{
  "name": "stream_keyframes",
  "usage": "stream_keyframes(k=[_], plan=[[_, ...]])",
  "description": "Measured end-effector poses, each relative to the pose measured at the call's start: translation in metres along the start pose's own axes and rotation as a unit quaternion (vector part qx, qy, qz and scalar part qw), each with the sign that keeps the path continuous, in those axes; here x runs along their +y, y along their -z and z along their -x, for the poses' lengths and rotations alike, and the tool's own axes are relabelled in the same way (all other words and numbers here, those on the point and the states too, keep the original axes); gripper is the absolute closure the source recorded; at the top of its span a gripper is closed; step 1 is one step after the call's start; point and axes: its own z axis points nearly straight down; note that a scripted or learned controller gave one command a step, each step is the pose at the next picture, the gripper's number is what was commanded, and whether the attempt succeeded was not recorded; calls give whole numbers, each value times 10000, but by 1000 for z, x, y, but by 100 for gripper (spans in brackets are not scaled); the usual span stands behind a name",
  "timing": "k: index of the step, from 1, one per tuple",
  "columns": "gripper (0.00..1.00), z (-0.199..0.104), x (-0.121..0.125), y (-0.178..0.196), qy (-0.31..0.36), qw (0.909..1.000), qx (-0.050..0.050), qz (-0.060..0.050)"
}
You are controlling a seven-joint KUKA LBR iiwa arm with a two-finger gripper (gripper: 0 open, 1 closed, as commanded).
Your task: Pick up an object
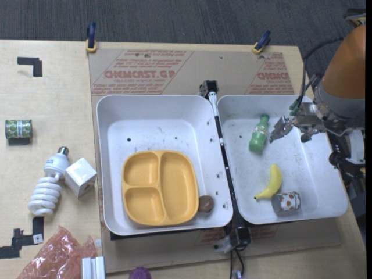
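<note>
The right bin [325,173] holds a green bottle [258,134] lying near its back left, a yellow banana [270,183] in the middle, and a small strawberry-patterned can [286,201] at the front. My gripper [293,131] hangs over the bin's back right, just right of the bottle and apart from it. It is open, with nothing between its fingers. The left bin [110,156] carries a yellow divided plate [160,186], and a small brown round object [205,203] lies against the plate's right edge.
Left of the bins on the bench lie a spiral light bulb [46,185], a white cube [80,176], a green can [18,129] and a red mesh bag [55,253]. Blue clamps [91,36] hold the cardboard sheet at the back.
</note>
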Motion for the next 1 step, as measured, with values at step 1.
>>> stream_keyframes(k=[1], plan=[[0, -13, -29, -120, -12, 10000, 1, 3]])
